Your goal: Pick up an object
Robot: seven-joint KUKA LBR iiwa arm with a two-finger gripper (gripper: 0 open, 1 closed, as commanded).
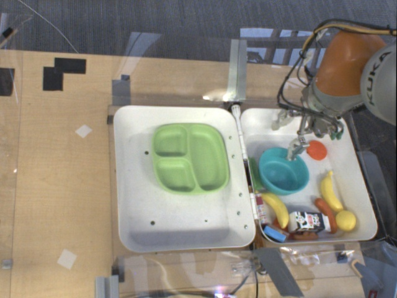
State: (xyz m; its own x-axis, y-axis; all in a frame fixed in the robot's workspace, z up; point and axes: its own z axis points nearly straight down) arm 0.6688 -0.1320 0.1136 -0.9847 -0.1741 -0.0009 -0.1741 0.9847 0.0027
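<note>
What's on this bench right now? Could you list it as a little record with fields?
left bin: holds a green divided plate
right bin: teal bowl, two bananas, orange disc, lemon, small printed carton
arm: reaches in from the right, above the right bin
hand: over the teal bowl's far rim, nothing seen between its fingers

Green tray (189, 157), teal bowl (283, 172), yellow bananas (331, 191)

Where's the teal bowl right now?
The teal bowl sits in the right bin, near its left wall, with the pincer at its upper rim.
</note>
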